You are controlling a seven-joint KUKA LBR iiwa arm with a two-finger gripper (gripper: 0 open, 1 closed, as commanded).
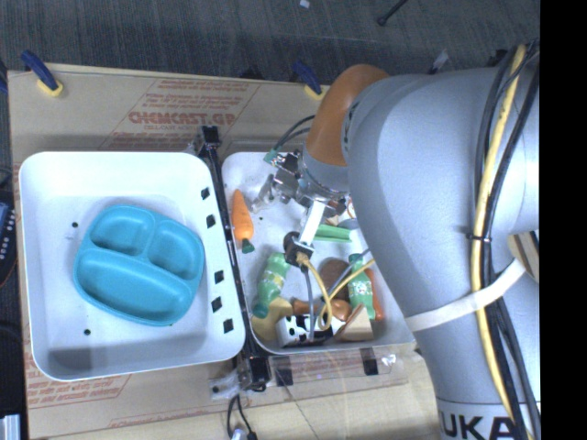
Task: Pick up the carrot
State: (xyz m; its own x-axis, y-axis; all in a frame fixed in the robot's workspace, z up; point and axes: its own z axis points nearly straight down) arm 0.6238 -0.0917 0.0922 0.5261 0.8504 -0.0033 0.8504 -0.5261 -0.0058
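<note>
- My claw hangs low over the far end of the right bin; released or clenched, I cannot tell.
- The carrot lies just beside it, apart, along that bin's left wall.
- A green bottle lies nearer the camera.
- A blue tray sits in the left bin.

orange carrot, blue tray, wht bins

The brown bench bears a wide bin beside a narrower bin.
</note>
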